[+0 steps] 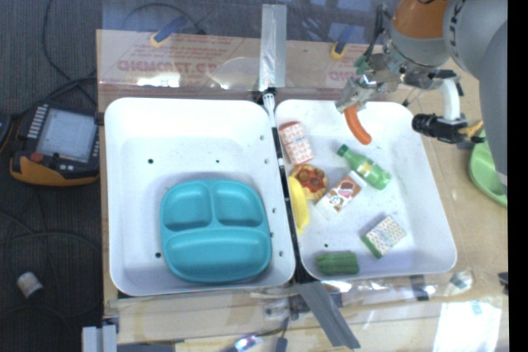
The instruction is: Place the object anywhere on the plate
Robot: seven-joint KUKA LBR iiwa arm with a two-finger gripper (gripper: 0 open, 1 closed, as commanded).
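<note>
while our hand [356, 99] hangs over the right bin's far edge, a small orange-red sausage-shaped toy [357, 126] slants just below it, seemingly pinched at its upper end between the fingers. we judge the teal divided plastic plate [216, 228] in the left bin lies well apart, leftward and nearer the camera.

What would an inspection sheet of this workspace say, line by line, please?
Surface: two white bins side by side, left bin, right bin.
Job's things: teal plate in left bin; orange sausage under the pincer.
Clutter: green bottle, banana, green cucumber, small food packets in right bin.
Grippers: pincer at right bin's far edge, around the sausage's upper end; grip unclear.
Cables: black cables on the carpet, left.
Surroundings: handheld pendant on the floor, left of the bins.
</note>
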